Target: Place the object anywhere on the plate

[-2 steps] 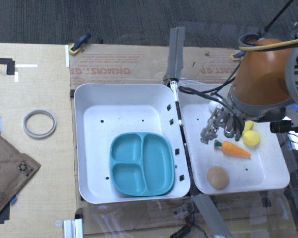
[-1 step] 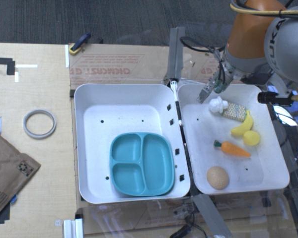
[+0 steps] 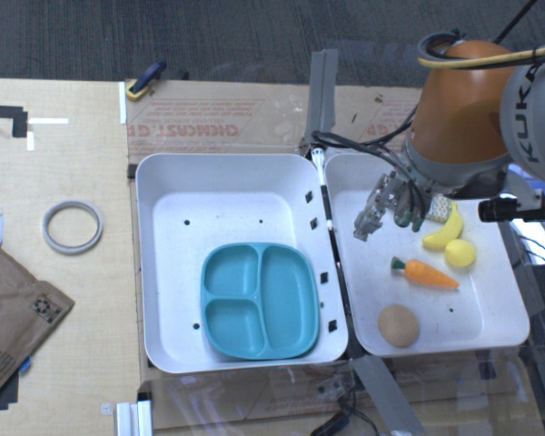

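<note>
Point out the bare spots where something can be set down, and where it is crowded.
Free: all three compartments of the plate, the left bin's floor behind the plate, and the right bin's front left. Crowded: its right half, with banana, lemon, carrot and potato, below the gripper.

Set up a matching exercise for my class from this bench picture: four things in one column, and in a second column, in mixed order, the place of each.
Things
1. teal plate
2. carrot
3. tape ring
4. tan ball

Places
A. on the wooden bench, left of both bins
B. near front edge of the right bin
C. in the left bin
D. middle of the right bin, just below the lemon

Pairs: 1-C, 2-D, 3-A, 4-B
</note>
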`<state>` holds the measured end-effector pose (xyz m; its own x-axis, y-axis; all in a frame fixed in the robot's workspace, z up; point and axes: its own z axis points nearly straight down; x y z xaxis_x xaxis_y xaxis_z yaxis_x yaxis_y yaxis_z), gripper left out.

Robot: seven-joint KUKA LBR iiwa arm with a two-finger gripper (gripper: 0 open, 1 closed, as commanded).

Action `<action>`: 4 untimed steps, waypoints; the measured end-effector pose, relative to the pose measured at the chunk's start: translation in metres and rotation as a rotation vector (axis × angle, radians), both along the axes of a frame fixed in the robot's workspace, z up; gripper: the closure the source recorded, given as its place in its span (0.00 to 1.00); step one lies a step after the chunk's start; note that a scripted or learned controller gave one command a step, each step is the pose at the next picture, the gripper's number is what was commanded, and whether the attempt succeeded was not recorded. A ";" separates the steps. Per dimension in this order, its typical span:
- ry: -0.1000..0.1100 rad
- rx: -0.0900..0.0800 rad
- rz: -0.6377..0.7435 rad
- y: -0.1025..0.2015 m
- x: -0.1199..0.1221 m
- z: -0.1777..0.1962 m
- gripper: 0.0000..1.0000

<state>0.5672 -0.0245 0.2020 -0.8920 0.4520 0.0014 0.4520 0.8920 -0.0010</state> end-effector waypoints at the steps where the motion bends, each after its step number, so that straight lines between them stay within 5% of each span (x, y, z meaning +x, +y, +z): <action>1: 0.001 0.000 -0.016 -0.057 -0.067 -0.012 1.00; 2: -0.002 0.002 0.447 -0.022 -0.059 -0.012 1.00; 3: -0.004 0.002 0.887 -0.031 -0.033 0.037 1.00; 4: -0.001 0.005 1.198 0.004 -0.074 -0.004 1.00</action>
<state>0.4937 -0.0206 0.1983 -0.7460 -0.6660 0.0003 -0.6660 0.7460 0.0036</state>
